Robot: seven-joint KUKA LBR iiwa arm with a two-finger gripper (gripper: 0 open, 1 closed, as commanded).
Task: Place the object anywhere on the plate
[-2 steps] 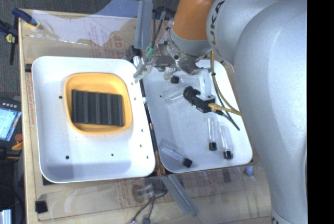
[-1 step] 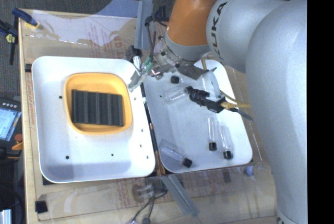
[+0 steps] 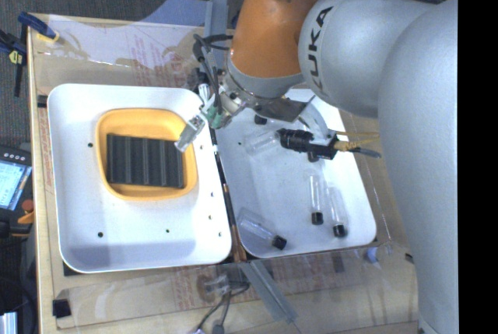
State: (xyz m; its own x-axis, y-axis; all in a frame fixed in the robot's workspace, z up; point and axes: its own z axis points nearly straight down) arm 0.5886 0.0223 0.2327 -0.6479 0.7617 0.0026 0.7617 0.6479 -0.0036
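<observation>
gripper [image 3: 192,130] over the plate's [image 3: 117,122] right rim – jaw state cannot be told; tubes [image 3: 325,204] lie in the right bin [image 3: 358,192] – placement unconfirmed.

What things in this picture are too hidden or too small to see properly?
- Claw: small and blurry over the yellow plate; whether it grips anything is unclear.
- Right bin: its far right side is covered by the grey arm.
- Clear tubes: see-through, so their contents are unclear.
</observation>
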